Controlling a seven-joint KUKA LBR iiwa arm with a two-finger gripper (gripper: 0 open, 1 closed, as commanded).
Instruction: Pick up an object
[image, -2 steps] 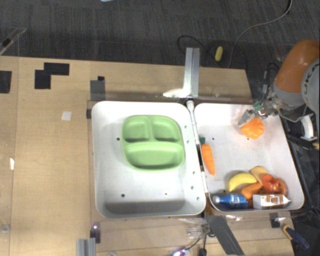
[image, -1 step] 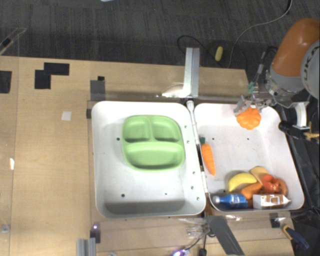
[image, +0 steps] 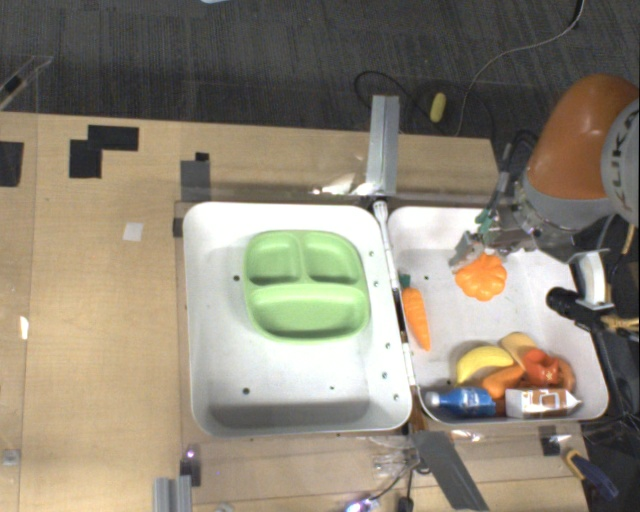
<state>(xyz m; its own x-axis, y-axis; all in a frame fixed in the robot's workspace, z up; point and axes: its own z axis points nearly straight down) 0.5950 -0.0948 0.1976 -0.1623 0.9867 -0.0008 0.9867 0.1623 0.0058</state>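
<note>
In the right bin (image: 432, 232), orange pumpkin (image: 481, 277) just below the end effector (image: 478, 243), finger state unclear

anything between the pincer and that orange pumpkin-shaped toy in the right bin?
Nothing visible. The pincer hangs right at the upper edge of the orange pumpkin-shaped toy in the right bin, with bare bin floor around it. The carrot and the pile of items at the bin's near end lie apart from it.

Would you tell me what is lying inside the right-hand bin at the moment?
The right bin holds an orange pumpkin-like toy under the gripper, a carrot, a banana, a blue bottle and a white carton. Items beneath the corner pile are covered.
</note>
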